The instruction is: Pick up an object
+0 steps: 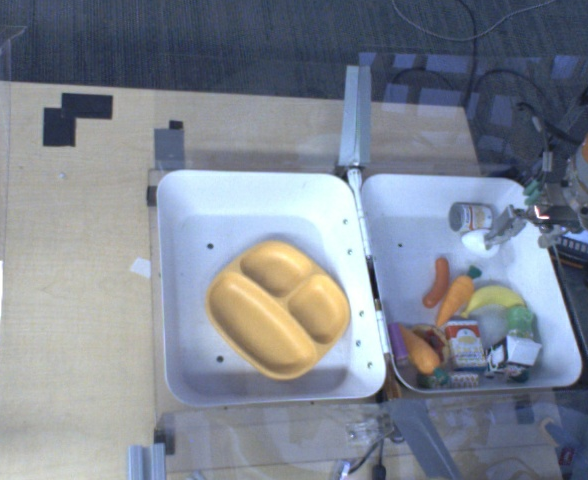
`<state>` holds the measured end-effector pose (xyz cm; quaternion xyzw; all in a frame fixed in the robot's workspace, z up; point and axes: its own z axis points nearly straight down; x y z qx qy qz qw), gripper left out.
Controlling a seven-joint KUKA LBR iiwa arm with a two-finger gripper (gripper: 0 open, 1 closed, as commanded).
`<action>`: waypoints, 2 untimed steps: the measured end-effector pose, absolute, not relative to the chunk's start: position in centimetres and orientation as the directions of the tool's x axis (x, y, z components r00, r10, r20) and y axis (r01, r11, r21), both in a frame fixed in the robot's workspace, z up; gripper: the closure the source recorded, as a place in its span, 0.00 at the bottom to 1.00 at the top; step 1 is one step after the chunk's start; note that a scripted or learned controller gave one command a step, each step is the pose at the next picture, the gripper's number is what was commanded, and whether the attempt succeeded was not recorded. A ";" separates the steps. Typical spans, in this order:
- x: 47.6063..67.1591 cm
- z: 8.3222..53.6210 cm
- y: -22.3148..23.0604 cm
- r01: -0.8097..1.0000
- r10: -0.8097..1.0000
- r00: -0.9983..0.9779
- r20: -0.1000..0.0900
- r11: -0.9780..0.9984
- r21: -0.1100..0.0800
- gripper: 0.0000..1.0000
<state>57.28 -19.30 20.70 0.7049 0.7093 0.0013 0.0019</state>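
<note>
Approach step: claw [506, 224], spread unclear, hovers just right of the small can [471, 215]. Next: descend, close on can; toy food below.

No legible text. Can [471, 215] label too blurred to read. Red carton [463, 343] and small white box [521, 351] carry print, unreadable at this view.

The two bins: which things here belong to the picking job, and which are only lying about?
Belong to the job:
- claw, above the right bin
- can, sausage, carrot, banana, small red box, all in the right bin

Only lying about:
- yellow divided tray in the left bin
- black tape marks
- cable
</note>
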 end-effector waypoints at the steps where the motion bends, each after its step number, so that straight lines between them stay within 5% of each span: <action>1: 54.9 10.5 -16.7 0.998 0.998 -0.066 -0.006 0.066 0.015 0.00; 2: 53.5 9.0 -16.2 0.999 0.999 -0.047 -0.004 0.047 0.015 0.00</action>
